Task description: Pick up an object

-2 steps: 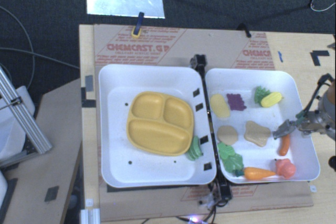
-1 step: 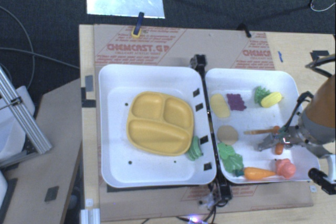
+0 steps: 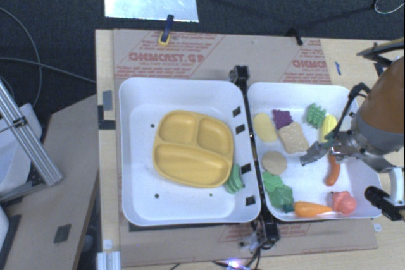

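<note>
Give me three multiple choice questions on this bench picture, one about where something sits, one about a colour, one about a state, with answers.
1. Where is the yellow tray?
A. in the left bin
B. in the right bin
C. on the floor

2. What colour is the toy beside the carrot, in the right bin's near corner?
A. blue
B. pink
C. black

3. How does the yellow tray lie?
A. flipped upside down
B. standing on edge
C. flat, compartments facing up

Answers:
1. A: it rests on the left bin's floor.
2. B: the pink toy sits just right of the carrot.
3. C: all three of its compartments show from above.
</note>
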`<state>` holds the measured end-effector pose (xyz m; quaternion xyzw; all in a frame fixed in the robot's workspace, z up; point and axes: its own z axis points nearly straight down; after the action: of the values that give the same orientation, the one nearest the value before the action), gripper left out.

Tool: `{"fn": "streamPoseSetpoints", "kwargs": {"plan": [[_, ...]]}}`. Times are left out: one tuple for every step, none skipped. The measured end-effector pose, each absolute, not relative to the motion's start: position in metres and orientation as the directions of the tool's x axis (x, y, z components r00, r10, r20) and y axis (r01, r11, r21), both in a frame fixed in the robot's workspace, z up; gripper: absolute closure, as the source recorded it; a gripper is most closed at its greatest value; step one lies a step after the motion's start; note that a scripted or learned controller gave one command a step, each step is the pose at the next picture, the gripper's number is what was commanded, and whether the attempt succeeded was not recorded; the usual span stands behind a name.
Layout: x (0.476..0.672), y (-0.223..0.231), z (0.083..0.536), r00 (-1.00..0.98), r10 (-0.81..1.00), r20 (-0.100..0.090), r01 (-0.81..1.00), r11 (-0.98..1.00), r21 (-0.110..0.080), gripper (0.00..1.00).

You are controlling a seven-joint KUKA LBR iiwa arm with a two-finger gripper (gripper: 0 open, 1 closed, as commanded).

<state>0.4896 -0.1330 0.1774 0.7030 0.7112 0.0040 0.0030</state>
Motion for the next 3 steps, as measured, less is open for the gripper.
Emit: {"fn": "streamPoseSetpoints", "kwargs": {"plan": [[0.487, -0.190, 0.173, 0.002, 1.000, -0.002, 1.000, -0.002, 0.003, 0.00], [0.487, -0.207, 0.080, 0.001, 1.000, 0.000, 1.000, -0.001, -0.003, 0.00], [0.489, -0.207, 0.095, -0.002, 1.000, -0.001, 1.000, 0.002, 0.004, 1.00]]}}
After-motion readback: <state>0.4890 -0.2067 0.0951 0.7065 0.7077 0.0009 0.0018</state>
